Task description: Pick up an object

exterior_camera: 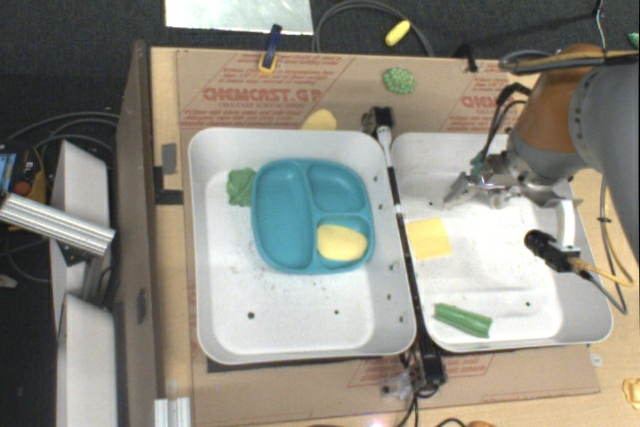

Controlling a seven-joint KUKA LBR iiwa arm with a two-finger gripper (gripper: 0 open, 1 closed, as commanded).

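My gripper hangs over the far part of the right bin, its fingers spread and nothing between them. A flat yellow square lies in that bin, down and to the left of the gripper and apart from it. A green pod-shaped piece rests near the bin's front wall. In the left bin sits a blue divided plate with a yellow lump in its lower right compartment. A green leafy piece lies against the plate's left rim.
Behind the bins, on the cardboard, lie a green knobbly ball, a pale yellow piece and a yellow and blue clip. A divider runs between the bins. Cables cross at the back.
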